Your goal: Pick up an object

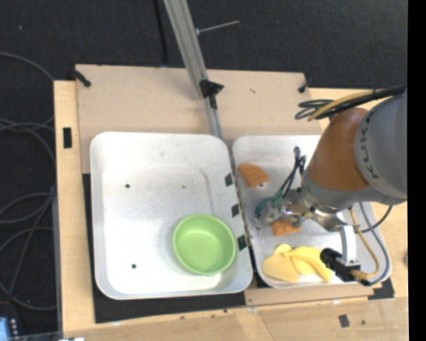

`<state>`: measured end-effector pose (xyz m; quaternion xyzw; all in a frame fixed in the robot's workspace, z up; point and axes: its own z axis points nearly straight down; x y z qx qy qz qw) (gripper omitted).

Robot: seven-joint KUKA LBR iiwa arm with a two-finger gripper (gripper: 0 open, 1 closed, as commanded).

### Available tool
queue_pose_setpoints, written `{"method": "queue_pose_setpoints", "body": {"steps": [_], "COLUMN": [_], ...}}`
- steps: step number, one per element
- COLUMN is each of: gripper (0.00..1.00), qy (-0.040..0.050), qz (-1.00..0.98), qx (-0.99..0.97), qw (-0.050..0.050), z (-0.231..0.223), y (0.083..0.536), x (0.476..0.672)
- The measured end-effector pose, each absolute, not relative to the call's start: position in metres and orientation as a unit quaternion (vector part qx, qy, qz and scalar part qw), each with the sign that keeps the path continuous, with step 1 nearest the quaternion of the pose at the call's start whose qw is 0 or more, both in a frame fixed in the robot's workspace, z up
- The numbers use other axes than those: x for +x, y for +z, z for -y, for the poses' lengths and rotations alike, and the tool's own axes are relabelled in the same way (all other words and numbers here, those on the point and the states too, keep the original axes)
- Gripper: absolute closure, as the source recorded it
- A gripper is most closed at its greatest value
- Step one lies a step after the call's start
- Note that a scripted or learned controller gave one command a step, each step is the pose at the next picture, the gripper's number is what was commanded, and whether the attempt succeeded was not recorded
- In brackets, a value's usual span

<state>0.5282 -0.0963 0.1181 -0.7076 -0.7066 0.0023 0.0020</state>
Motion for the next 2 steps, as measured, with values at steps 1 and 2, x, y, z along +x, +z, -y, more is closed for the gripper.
{"method": "queue_pose_setpoints", "body": {"steps": [1, 2], "gripper": [0.00, 1.00], "qy": [-0.0004, -0.0028], "qz": [0.706, 0.704], "qx": [-0.708, -0.710], "qw": [-0.001, -0.003], "z": [0.098, 0.098], "y": [0.103, 0.115], "x": [0.530, 0.531]}}
